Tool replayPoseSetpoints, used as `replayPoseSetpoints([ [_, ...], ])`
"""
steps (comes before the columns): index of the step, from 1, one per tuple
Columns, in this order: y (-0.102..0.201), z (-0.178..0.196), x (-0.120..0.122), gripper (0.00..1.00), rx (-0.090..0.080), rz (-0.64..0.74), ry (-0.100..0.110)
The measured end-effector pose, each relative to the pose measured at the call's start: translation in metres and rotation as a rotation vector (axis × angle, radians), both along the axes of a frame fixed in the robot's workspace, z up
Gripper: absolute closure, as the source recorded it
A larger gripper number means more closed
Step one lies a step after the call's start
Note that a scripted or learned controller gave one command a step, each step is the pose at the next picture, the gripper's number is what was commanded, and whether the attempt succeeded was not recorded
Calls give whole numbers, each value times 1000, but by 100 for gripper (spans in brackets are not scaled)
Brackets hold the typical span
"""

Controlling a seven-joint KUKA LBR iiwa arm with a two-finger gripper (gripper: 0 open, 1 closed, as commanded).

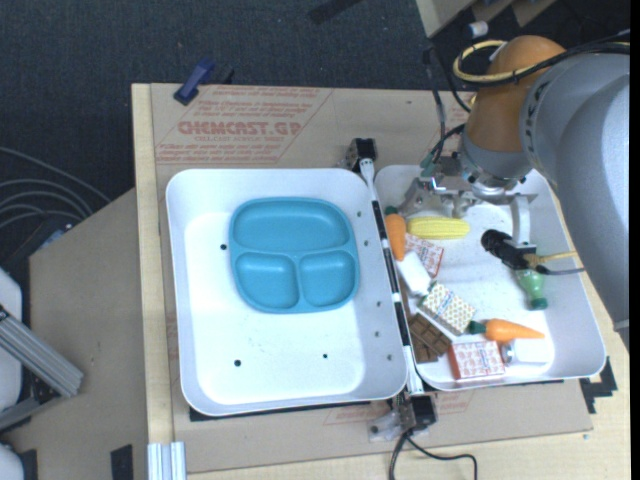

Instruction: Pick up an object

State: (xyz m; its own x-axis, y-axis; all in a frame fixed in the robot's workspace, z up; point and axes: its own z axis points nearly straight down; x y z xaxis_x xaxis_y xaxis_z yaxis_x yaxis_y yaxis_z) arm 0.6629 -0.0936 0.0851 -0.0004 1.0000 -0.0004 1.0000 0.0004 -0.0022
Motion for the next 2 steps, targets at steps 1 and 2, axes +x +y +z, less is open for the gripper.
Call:
replayPoseSetpoints([
  [1, 2, 0, 3, 0, 0, -1, -2],
  [2, -2, 0, 4, 0, 0, -1, -3],
])
